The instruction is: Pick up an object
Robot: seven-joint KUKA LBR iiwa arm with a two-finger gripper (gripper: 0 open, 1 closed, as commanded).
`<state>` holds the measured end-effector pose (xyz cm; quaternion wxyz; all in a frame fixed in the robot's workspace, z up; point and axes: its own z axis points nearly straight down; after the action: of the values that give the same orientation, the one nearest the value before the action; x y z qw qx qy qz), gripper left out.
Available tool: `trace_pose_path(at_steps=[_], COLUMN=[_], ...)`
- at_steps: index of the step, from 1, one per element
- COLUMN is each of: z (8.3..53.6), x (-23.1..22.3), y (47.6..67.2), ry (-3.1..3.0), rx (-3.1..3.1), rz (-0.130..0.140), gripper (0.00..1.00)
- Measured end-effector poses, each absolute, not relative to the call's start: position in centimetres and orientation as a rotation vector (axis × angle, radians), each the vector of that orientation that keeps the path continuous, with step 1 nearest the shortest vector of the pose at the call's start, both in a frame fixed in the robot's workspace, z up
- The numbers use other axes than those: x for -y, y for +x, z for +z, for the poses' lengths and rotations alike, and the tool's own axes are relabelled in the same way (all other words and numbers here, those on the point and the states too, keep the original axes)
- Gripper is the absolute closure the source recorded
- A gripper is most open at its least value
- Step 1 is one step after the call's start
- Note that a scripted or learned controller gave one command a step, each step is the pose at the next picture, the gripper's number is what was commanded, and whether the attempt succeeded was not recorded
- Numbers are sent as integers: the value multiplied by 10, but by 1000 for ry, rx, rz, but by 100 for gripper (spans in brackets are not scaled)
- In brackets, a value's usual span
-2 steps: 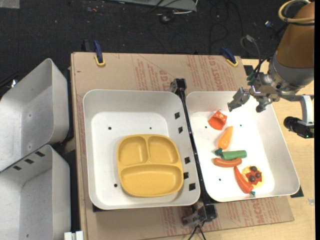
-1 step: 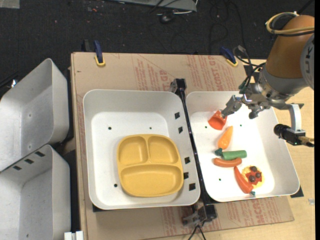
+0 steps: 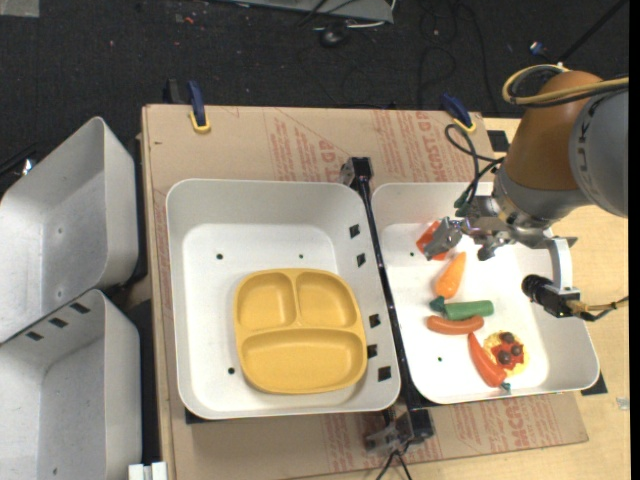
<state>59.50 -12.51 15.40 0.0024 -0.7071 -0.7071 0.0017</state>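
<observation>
Just below the gripper (image 3: 462, 234), a toy carrot (image 3: 451, 275) lies in the right bin (image 3: 570, 368), beside a green pickle (image 3: 466, 309), hot dog (image 3: 455, 325) and pizza slice (image 3: 505, 349). Finger state cannot be told. A yellow divided plate (image 3: 299, 330) sits in the left bin (image 3: 200, 258).

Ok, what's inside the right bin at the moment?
The right bin holds a carrot, a green vegetable over a sausage, a red pepper and a pizza slice. The gripper covers part of a red item.
</observation>
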Motion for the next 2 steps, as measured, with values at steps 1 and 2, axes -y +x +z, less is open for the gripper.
trace_pose_path(at_steps=[1,2], z=[110,123], x=[128,128], y=[593,595], ry=[-2220,-2223], rx=[2218,2221], rz=[5,0], gripper=[0,100])
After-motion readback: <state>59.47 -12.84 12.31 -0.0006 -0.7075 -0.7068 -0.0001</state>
